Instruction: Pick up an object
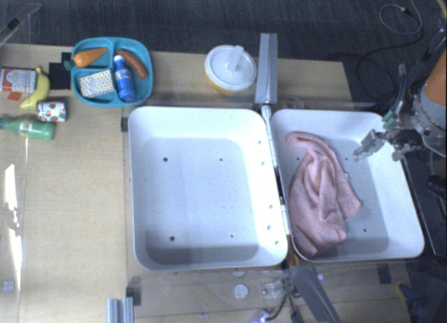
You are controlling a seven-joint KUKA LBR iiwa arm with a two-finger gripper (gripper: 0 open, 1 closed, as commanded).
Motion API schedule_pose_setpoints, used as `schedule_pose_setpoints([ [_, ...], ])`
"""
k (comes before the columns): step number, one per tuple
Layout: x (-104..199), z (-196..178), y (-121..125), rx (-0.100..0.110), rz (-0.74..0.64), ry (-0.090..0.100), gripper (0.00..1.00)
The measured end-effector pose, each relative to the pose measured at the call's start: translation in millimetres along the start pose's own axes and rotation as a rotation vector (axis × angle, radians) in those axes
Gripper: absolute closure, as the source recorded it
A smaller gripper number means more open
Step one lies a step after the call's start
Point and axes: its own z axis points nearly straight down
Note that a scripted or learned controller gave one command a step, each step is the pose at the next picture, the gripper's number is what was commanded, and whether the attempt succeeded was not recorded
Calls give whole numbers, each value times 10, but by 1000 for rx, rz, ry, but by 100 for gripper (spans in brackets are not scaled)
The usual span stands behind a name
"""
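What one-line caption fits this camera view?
Gripper poised over the right bin, beside a crumpled pink cloth.

Pink towel (320, 192) is soft, rumpled cloth, matt. Both bins, left bin (202, 245) and right bin (391, 196), look smooth white plastic with a slight sheen. Bench (63, 231) is pale wood-look, smooth; blue tray (143, 56) glossy plastic.

Claw (375, 143) hangs low, reaching in from the right.
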Motion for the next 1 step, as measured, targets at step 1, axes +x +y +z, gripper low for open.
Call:
schedule_pose_setpoints([
  [1, 320, 1476, 116, -4, -108, 0, 0],
])
